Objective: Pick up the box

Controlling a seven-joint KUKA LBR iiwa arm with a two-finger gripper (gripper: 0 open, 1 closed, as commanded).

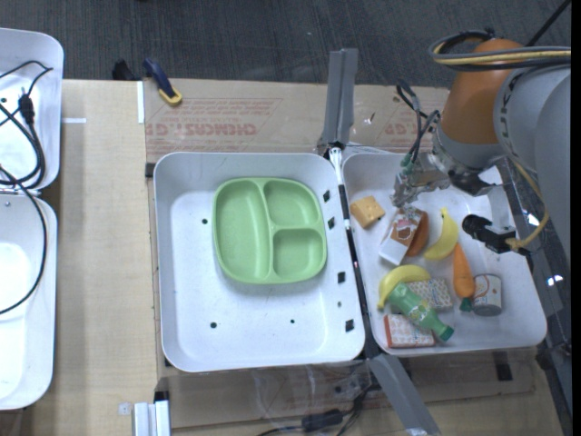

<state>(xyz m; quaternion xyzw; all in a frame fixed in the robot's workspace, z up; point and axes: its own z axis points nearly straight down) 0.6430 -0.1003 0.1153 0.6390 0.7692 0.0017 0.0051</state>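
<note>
A small white and brown box (399, 242) lies tilted in the right bin (522, 334), near its middle. My gripper (408, 198) hangs just above and behind the box's upper end, low in the bin, with nothing seen held in it. A second, flat box with a red edge (406, 335) lies at the bin's front, partly under a green bottle (421, 313).
Around the box lie a cracker (367, 211), two bananas (446, 234) (400, 281), a carrot (463, 272), a can (487, 295) and a patterned packet (438, 291). The left bin (182, 316) holds a green divided plate (270, 230). The arm's grey body (536, 125) overhangs the right bin's far right.
</note>
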